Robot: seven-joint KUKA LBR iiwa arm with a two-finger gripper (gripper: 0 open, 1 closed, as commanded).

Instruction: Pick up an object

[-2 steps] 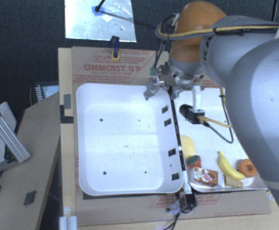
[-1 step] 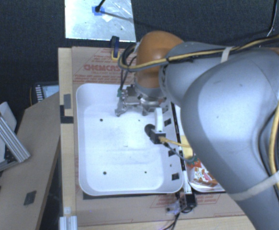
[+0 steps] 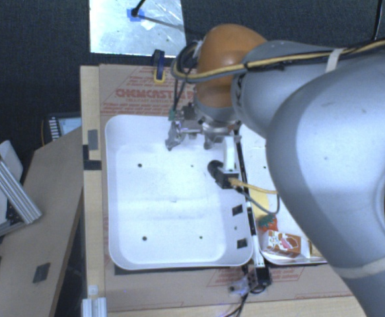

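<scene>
The left bin (image 3: 123,197) looks like smooth, faintly glossy white plastic, resting on matt brown cardboard (image 3: 139,91) printed in red lettering.

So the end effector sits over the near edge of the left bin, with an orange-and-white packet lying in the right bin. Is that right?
Not quite. In the camera view the end effector sits over the far edge of the left bin, near its back wall, not the near edge. The rest stands: an orange-and-white packet lies in the right bin.
</scene>
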